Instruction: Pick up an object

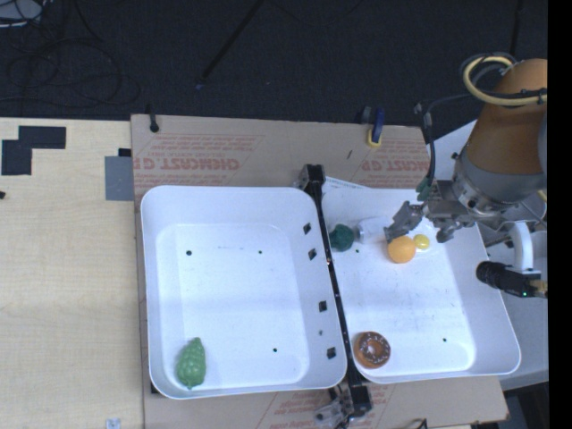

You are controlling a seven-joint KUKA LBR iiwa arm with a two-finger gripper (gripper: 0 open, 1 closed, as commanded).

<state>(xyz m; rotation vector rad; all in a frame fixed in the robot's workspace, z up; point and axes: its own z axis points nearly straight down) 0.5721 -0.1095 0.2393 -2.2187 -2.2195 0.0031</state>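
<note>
Two white bins sit side by side on the desk, and the arm (pixel 505 123) reaches into the right bin (pixel 447 320) from the right, its claw (pixel 418 224) low over the far part of that bin. Just below the claw lies an orange ball (pixel 401 250) with a small yellow piece (pixel 421 239) touching it, which looks like the likely target, since the claw hangs nearly over it. Whether the claw is spread or clenched I cannot tell; its dark parts blur together. Nothing is visibly held. A dark green lump (pixel 341 236) rests near the divider, a brown ring-shaped doughnut (pixel 372 349) by the near rim, and a light green leafy thing (pixel 190 363) in the left bin (pixel 223 213).
</note>
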